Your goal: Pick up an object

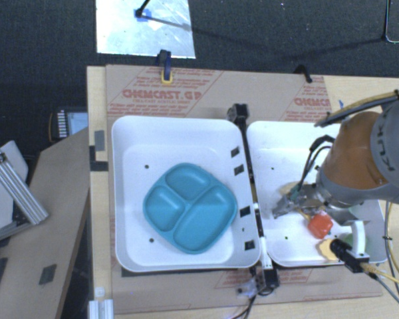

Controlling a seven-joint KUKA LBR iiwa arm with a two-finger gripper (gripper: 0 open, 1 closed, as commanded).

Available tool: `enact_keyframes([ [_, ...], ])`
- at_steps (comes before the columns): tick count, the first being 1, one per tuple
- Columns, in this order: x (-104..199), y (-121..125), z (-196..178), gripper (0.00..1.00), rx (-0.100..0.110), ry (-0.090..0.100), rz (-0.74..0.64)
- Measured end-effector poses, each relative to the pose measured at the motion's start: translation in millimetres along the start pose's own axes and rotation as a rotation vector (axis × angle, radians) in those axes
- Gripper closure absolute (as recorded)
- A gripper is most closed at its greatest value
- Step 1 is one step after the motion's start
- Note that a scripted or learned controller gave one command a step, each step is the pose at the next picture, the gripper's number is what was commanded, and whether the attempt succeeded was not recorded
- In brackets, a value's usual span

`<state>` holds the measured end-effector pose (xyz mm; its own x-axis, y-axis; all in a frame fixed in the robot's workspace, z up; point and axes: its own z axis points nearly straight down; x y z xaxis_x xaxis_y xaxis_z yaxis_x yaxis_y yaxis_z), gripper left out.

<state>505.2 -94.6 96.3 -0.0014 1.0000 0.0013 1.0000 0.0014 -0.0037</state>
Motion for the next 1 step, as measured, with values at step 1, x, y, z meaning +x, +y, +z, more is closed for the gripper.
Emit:
enact_keyframes([
  [1,-0.7,2.1,-13.2,1.00,-0.006,-0.001,0.000],
])
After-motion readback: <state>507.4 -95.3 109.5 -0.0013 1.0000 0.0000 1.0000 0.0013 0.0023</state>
